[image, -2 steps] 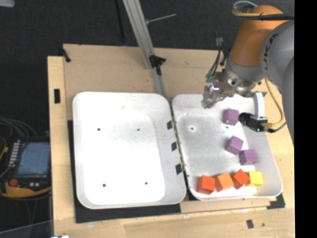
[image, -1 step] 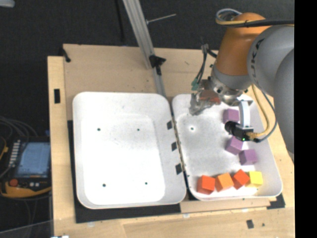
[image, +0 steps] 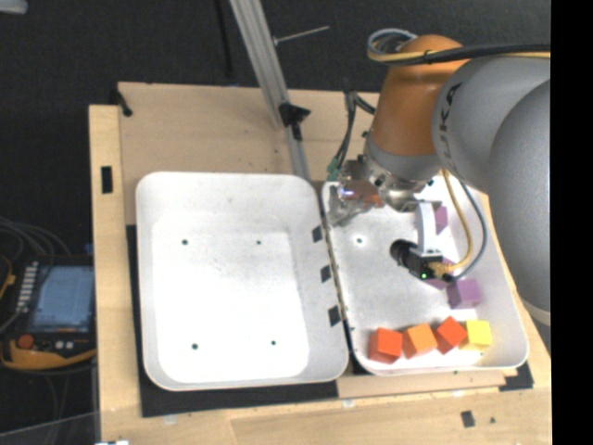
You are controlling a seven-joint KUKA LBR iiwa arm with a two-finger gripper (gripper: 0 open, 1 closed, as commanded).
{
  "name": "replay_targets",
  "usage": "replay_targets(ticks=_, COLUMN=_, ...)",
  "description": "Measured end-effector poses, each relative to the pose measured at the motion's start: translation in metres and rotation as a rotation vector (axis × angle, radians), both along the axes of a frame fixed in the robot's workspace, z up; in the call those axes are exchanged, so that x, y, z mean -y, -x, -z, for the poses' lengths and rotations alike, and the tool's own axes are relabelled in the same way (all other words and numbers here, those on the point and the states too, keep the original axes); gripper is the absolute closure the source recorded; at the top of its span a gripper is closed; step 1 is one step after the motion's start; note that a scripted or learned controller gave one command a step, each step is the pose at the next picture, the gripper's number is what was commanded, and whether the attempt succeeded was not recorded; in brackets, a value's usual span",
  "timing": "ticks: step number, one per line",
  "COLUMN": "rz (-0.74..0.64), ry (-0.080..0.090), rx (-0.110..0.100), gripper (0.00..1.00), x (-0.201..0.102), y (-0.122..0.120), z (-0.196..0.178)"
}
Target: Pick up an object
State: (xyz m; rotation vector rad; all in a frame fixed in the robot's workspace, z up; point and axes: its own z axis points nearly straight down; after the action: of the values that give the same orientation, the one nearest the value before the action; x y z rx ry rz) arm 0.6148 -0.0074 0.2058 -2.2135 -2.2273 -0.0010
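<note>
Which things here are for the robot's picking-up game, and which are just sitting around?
For the job:
- gripper
- orange-red block
- orange block
- red block
- yellow block
- purple block
- right bin, which holds the blocks

Just lying about:
- left bin
- metal pole
- blue-screen device

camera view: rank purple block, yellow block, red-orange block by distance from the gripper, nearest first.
From the gripper:
1. Purple block, right side of the right bin.
2. Red-orange block, left end of the row at the bin's near edge.
3. Yellow block, right end of that row.
</note>
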Motion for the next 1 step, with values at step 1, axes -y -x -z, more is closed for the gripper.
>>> replay_targets(ticks=1, rz=0.000, ry=0.000, rx=0.000, gripper=1.00, x=-0.0376, y=0.0212, z=-0.0128)
